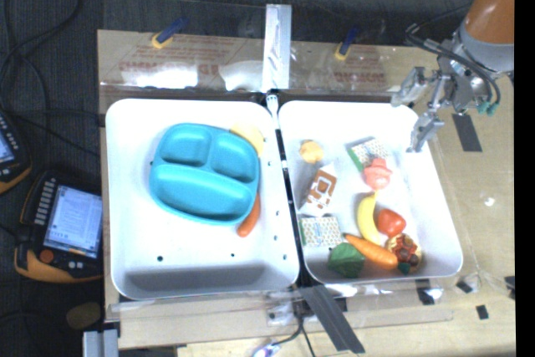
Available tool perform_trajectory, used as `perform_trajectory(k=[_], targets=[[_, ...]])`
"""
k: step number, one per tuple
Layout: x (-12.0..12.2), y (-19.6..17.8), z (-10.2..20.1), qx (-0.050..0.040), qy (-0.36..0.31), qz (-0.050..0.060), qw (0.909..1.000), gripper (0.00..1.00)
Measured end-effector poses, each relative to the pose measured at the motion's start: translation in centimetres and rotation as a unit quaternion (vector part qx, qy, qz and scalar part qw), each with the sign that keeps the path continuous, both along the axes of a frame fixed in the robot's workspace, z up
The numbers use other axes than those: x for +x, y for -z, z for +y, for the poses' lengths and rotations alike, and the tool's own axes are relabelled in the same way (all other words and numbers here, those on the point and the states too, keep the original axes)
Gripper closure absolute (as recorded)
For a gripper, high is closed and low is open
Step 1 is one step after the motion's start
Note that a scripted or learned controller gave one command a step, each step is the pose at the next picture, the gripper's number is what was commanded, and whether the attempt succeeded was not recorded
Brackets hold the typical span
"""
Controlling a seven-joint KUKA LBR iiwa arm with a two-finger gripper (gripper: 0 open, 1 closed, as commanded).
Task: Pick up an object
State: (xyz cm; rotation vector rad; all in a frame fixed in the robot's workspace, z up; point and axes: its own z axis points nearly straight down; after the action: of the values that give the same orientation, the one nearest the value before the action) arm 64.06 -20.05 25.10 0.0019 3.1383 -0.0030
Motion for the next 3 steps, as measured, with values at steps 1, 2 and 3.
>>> perform_trajectory(k=[1, 2, 3], targets=[[0.3, 15.6, 4.9, 0.0006, 0.115, 0.000, 0.9933, 0.00], [-4.5, 16.1, 1.5, -0.0011, 0.115, -0.005, 0.9934, 0.00], [-10.3, 16.0, 4.3, 0.0009, 0.229, -0.006, 0.9734, 0.00]])
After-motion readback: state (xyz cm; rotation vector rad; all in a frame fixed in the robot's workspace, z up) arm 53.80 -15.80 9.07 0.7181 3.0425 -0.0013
